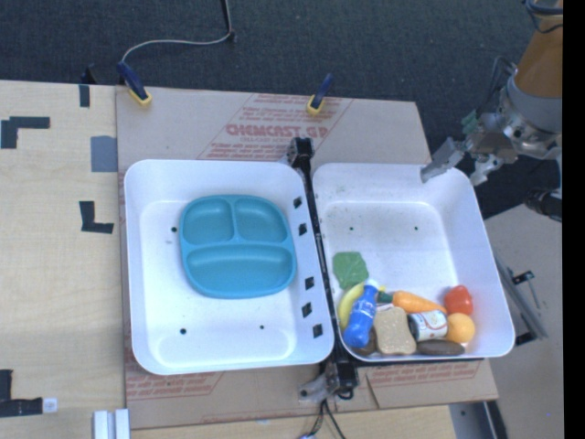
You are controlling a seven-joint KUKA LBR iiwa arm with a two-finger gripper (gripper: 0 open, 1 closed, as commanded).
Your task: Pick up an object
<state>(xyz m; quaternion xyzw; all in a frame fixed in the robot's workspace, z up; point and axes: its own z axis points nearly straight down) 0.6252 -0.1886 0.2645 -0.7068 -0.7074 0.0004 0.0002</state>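
Risk lay mostly in the crowding: the small toy foods sat heaped together in the near corner of the right white plastic bin (457,210), so a descending gripper (462,158) could, I judge, nudge neighbours aside or close on two at once. The gripper hovered over that bin's far right rim, well apart from the heap, its fingers looking spread with nothing between them.

By count there were two bins. The left white bin (151,245) held one blue sectioned plastic plate (238,246). The heap held one green leafy piece (350,268), one yellow banana (347,302), one blue bottle with a red cap (363,315), one orange carrot (419,302), one slice of tan bread (394,331), one red tomato (458,298), one orange fruit (462,327) and one small labelled can (428,324).
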